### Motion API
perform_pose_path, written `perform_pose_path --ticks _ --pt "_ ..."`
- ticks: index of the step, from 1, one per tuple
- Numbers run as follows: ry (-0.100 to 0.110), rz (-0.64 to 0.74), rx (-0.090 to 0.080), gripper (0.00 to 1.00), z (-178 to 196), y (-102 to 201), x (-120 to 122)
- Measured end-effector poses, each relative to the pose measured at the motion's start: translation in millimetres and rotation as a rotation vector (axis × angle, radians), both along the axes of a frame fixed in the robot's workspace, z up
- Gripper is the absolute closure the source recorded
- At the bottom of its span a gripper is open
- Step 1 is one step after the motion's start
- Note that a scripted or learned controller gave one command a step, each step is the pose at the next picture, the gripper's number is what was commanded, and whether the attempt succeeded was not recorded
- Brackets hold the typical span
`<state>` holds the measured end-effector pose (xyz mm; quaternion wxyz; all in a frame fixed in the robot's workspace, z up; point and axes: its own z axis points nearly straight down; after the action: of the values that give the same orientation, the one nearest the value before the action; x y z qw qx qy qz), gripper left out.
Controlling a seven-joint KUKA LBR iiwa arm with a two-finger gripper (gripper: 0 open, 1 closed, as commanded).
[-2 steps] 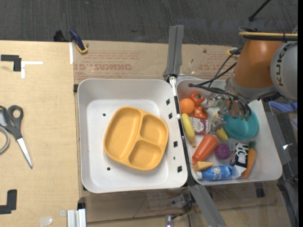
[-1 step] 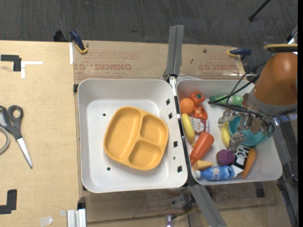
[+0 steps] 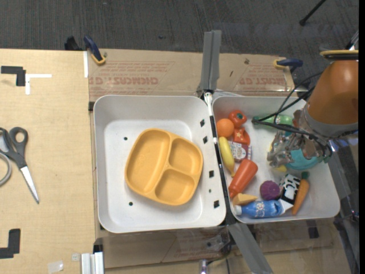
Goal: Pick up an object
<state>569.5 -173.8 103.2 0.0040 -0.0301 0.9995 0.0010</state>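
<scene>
A single fixed camera hangs above the worktop (image 3: 45,153) and looks down at a slight slant, with the far edge of the worktop and a strip of dark floor (image 3: 142,10) along the top of the frame. It stands far enough off to take in both white bins whole, the left bin (image 3: 105,170) near the middle of the frame and the right bin (image 3: 319,207) toward its right side, plus a broad stretch of bare worktop to the left. The arm (image 3: 339,93) enters from the right edge, seen from above, over the right bin's far corner.
</scene>
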Motion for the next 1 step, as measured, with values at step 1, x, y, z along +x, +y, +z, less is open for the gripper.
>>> perform_pose_path --ticks 1 --pt "0.008 -0.146 -0.001 1.00 -11.8 65.4 -49.9"
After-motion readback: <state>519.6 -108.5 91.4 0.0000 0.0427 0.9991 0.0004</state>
